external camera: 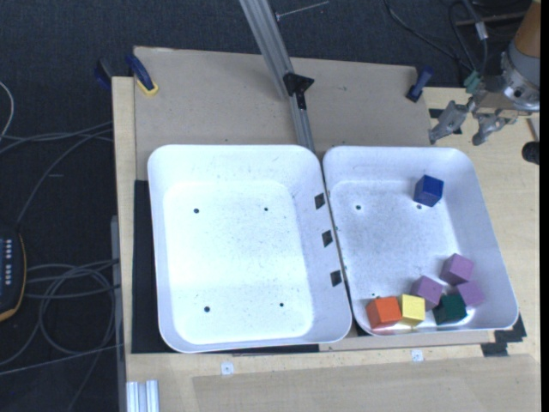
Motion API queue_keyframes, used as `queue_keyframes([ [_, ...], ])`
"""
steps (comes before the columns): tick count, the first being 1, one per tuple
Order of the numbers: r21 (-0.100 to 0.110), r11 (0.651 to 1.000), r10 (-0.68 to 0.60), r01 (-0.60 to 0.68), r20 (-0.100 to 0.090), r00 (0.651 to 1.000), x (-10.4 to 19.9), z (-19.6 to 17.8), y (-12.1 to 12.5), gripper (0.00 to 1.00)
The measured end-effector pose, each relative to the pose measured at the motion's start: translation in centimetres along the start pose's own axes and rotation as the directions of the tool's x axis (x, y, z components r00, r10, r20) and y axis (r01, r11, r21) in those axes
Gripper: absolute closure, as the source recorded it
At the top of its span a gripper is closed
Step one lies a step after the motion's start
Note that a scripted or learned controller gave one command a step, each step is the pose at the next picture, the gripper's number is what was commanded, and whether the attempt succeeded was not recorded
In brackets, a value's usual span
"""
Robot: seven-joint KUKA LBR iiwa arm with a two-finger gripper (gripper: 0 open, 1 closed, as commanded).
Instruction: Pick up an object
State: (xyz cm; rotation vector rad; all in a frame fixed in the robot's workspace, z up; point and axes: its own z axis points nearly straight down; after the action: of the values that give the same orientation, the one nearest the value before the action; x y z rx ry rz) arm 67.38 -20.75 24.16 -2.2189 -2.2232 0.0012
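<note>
Claw (466,128) hovering above the right bin's (485,197) far rim, fingers spread, nothing between them. Just below and left of it, blue cube (428,190). Well below, clustered together: orange cube (385,311), yellow cube (413,308), green block (449,310), purple blocks (457,269).

A pale wooden bench (214,101) stands on dark blue carpet (60,24) (loose black cables (51,264) at nine o'clock, possibly power leads).

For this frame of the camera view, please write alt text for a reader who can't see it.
The gripper hangs open above the bench beyond the right bin, which holds a lone blue cube and, clustered in its near corner, orange, yellow, green and purple blocks.
</note>
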Motion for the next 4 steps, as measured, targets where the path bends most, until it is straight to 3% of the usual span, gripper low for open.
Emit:
queue_keyframes([
  [1, 0.0, 1.0, 0.0, 0.0, 0.0, 1.0, 0.0, 0.0, 0.0, 0.0],
  [3, 0.005, 1.0, 0.001, -0.001, -0.001, 1.0, 0.6, 9.0, -1.3, 0.0],
  [4, -0.015, 1.0, 0.001, 0.0, 0.011, 1.0, 0.2, 13.2, -0.8, 0.0],
])
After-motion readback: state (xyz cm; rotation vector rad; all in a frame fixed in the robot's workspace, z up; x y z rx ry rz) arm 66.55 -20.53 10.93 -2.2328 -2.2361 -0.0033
